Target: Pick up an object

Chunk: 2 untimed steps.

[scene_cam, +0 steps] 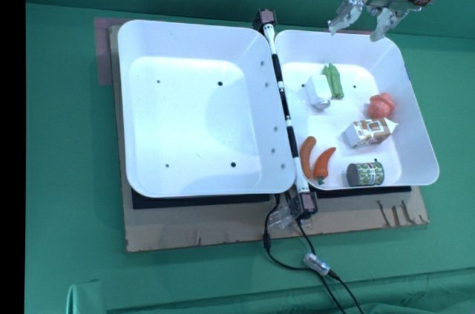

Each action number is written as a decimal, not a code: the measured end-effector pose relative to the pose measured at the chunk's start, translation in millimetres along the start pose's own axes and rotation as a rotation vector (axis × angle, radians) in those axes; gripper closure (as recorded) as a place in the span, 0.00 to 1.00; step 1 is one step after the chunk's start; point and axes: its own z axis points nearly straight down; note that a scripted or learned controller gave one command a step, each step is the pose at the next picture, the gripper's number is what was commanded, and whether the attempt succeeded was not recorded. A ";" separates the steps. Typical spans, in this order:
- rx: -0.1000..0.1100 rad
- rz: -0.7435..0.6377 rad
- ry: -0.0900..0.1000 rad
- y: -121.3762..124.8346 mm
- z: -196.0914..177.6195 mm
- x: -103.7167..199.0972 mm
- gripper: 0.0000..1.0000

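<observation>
While poised above right bin's far rim, gripper spread wide, nothing btwn fingers, touching nothing.

Open floor lies across the left bin, while the right bin is crowded along its near and right sides by two peppers, a dark can, a small carton and a red object. A white block and a green vegetable sit just beside each other toward its far side. The gripper, fingers spread, hangs above the far rim, with bare floor between the two clusters.
</observation>
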 end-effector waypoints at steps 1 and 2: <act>-0.006 -0.001 -0.003 -4.4 143.4 -33.9 0.00; -0.009 0.003 -0.005 -2.6 133.5 -35.4 1.00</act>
